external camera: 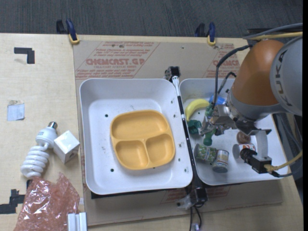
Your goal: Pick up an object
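The grey arm (269, 76) with its orange band is reaching in over the right bin (190, 88), and its pincer (211, 126) is hanging low among the small things there. Whether the pincer is apart, together or clamped on something, I cannot tell; the wrist is hiding it.

Taking the right bin as the landmark: a yellow banana (195, 107) is lying near its far left corner, a small green object (194, 127) is sitting against its left wall just beside the pincer, and a green-labelled can (207, 153) is lying on its side toward the near edge, touching a second small can (221, 160).

To the left of that bin, the left bin (96, 129) is carrying a yellow divided plate (143, 139). Farther left still, on the tabletop (29, 95), a spiral light bulb (39, 150), a small white box (66, 146) and crinkled pink plastic (48, 203) are lying.
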`<state>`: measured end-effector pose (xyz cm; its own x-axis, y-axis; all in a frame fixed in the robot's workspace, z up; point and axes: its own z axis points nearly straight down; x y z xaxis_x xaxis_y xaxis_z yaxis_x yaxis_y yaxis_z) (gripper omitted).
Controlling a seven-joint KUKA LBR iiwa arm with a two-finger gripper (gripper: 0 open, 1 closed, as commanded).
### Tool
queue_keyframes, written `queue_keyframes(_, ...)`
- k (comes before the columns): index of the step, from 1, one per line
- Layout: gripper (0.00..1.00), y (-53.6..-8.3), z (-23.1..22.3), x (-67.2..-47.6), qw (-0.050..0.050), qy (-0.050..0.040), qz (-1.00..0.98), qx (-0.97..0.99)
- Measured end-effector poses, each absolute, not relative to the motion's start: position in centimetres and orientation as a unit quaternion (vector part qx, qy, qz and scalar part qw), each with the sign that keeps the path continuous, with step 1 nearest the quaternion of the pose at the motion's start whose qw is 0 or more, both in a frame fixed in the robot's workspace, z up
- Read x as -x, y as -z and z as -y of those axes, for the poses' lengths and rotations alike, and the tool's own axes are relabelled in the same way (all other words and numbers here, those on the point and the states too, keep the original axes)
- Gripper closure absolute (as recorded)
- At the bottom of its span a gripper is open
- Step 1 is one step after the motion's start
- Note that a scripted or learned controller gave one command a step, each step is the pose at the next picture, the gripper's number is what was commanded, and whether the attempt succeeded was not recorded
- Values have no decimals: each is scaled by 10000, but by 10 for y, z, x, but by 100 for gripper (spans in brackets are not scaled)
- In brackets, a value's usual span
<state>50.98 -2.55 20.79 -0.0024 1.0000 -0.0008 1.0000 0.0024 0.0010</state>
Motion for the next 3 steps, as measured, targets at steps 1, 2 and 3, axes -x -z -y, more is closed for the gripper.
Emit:
queue_keyframes(1,100,-213,13,-502,1,0,-7081,-7061)
queue_keyframes(2,100,-193,-1,-541,6,0,-7080,-7063)
queue_keyframes(3,100,-203,-1,-542,13,0,-7088,-7054)
